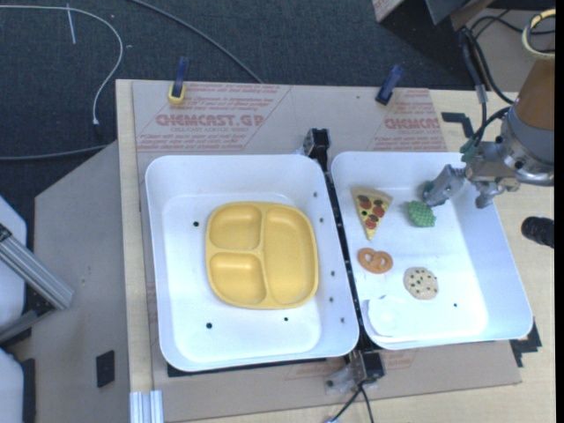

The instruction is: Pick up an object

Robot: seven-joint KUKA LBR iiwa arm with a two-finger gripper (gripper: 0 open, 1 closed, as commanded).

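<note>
Bench: we saw two white bins, left [167, 236] holding a yellow plate [262, 255] | right [493, 263]: pizza [371, 210], broccoli [421, 214], pretzel [375, 260], cookie [421, 282] | gripper [458, 188] hung just right of broccoli, fingers apart, empty

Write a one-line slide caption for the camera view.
Gripper poised over the right bin near a green toy, pizza slice, pretzel and cookie.
</note>
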